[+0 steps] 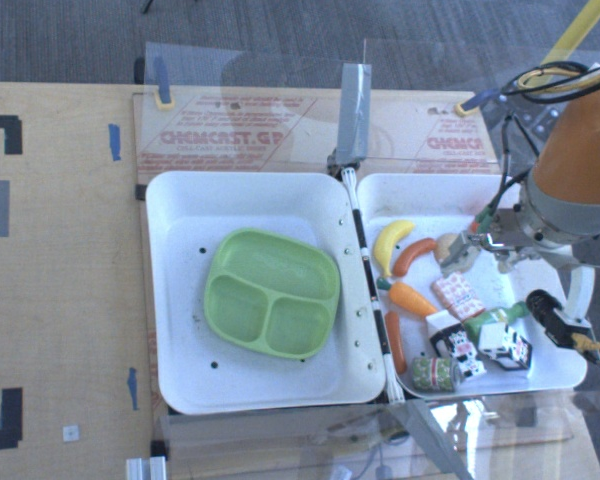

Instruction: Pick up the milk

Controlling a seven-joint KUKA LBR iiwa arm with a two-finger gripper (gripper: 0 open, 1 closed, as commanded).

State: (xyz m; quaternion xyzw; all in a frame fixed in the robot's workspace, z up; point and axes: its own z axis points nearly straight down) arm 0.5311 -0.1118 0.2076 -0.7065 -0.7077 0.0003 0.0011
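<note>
Pincer [463, 251] hangs low over the right bin [425, 190], at the end of the grey and orange arm [570, 183] that comes in from the right. It is small and partly hidden by the wrist, so I cannot tell if it is wide or narrow. I see nothing held in it.

Just beside the pincer, on its left, lies a red sausage [414, 255], and next to that a yellow banana [392, 244]. Just below the pincer in the view is a small pink box [457, 295]. An orange carrot [413, 299] lies to the left of that box.

The milk [503, 343] looks to be the white carton with black spots and a green top. It lies near the front wall of the right bin, below the pincer in the view and a little to the right. The pink box sits between the two. The milk seems to lie on its side, but its long way is hard to read, because a second spotted thing [453, 346] and a green can [435, 373] crowd close on its left.

So I think the pincer must go toward the front of the bin, past the pink box, before it can come down on the milk.
</note>
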